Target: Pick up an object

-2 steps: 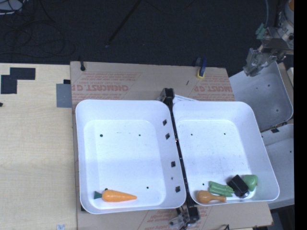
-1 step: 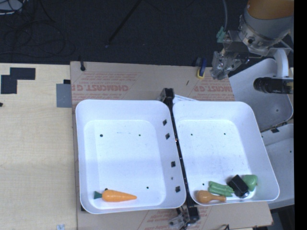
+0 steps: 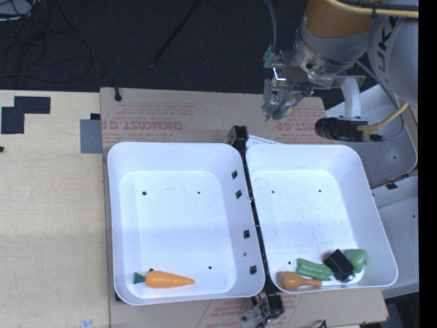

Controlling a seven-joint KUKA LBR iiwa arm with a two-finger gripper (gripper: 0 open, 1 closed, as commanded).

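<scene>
While the grey arm with its orange band [image 3: 341,9] reaches in from the right, the end effector [image 3: 276,108] hangs high above the cardboard-covered surface [image 3: 177,118], beyond the far rim of the bins and just past the top left corner of the right shallow white plastic bin [image 3: 362,183]. Cannot tell if it's released or clenched; the tips are small and dark against the cardboard, and nothing is visible between them.

All objects lie well apart from the end effector, toward the near side. Left shallow white plastic bin [image 3: 123,183]: one orange plastic carrot with a green stub [image 3: 167,279], lying flat along the near wall, far down and to the left of the end effector, tip pointing right.

Right bin, near corner, down and to the right of the end effector: a cluster of four things. Tan pear-shaped plastic toy [image 3: 297,281] is nearest the divider, a green bean-pod-like plastic piece [image 3: 313,269] touches it just behind, a small black block [image 3: 339,264] lies tilted just beside that, and a light green rounded plastic piece [image 3: 356,257] sits against the block's far side.

A black clip strip [image 3: 247,210] runs between the two bins.
</scene>
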